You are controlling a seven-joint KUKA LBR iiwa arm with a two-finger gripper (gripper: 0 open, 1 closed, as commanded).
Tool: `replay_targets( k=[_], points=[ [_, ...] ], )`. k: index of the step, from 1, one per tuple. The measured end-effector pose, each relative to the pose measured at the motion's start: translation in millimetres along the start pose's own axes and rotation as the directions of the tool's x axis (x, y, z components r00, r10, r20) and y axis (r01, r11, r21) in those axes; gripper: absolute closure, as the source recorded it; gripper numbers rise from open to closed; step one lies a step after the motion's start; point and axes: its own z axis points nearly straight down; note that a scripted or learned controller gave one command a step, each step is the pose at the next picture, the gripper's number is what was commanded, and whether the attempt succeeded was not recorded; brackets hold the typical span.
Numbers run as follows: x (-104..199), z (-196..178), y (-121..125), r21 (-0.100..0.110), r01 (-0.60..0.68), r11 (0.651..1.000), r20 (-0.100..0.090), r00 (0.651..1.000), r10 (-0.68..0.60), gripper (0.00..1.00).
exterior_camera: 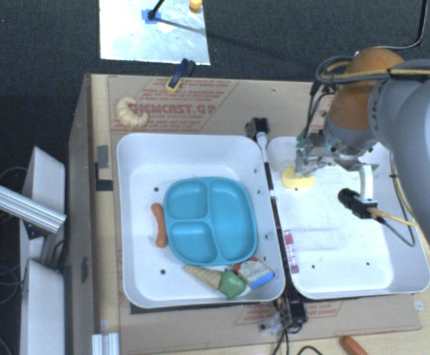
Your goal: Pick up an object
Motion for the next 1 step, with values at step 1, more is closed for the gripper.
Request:
replay_targets(
  k=[1],
  points=[
    [-24.9,-26.3,-34.5,0.003,-0.005,1.0,0.001,1.0,0.005,1.0]
  ],
)
